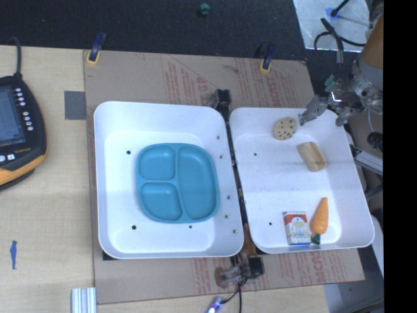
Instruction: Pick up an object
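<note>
The right bin (273,181) holds a round speckled cookie (284,128) at its far end and a tan bread roll (312,156) just below it. An orange carrot (319,216) and a small red-and-white box (297,227) lie at its near right corner. My gripper (324,117) hangs over the bin's far right corner with its fingers spread open and nothing between them. The left fingertip (305,118) is close to the cookie's right side. The roll lies a little nearer the camera than the gripper.
A blue divided plate (176,182) lies in the left bin (104,175). A teach pendant (14,130) rests on the bench at far left. Two clamps (96,47) (265,56) pin the cardboard at the back. Cables and arm hardware crowd the upper right.
</note>
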{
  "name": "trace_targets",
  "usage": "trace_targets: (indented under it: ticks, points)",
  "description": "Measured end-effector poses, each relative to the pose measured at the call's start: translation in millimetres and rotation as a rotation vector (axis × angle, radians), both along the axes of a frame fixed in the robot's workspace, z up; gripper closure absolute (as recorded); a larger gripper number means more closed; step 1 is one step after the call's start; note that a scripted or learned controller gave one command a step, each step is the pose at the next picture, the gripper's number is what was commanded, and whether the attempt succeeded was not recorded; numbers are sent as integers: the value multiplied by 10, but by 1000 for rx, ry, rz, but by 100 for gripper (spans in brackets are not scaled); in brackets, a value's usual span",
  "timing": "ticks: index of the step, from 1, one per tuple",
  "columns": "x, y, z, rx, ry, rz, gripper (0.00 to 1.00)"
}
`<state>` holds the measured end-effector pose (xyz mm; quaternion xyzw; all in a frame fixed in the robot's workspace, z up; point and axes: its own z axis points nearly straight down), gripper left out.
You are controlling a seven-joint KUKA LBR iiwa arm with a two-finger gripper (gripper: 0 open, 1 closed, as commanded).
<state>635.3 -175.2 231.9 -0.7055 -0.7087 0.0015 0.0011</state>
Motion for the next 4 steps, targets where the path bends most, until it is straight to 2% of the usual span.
trace_targets:
  ticks: [1, 2, 4]
  points:
    - [-229, -153, -601, -2, 2, 1, 0]
    - [-177, -368, -1022, -1, 4, 1, 0]
    - [-185, -361, -1400, 0, 3, 2, 0]
